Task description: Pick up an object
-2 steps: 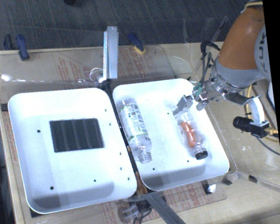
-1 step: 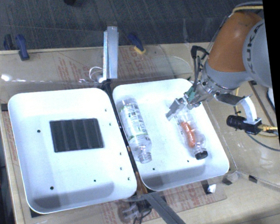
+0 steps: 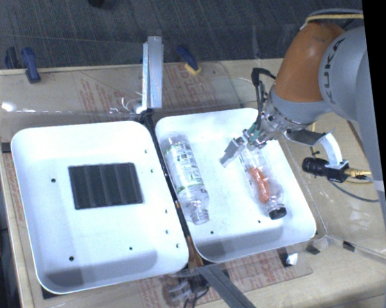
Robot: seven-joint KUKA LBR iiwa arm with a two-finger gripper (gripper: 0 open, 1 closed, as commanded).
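Two clear plastic bottles lie in the right bin [image 3: 218, 248]. One with a pale label [image 3: 185, 177] rests along the bin's left side, cap end toward the front. The other, with orange contents and a black cap [image 3: 263, 184], lies on the right side. My gripper [image 3: 245, 146] hangs over the far end of the orange bottle, at the bin's back right. Its fingers stand open, one grey finger [image 3: 230, 151] sticking out to the left of the bottle. Nothing is between them.
The left bin [image 3: 45, 258] holds a flat dark grey ribbed pad [image 3: 105, 185]. A metal divider bar [image 3: 151, 71] rises at the back between the bins. Clamps sit along the bench's far edge.
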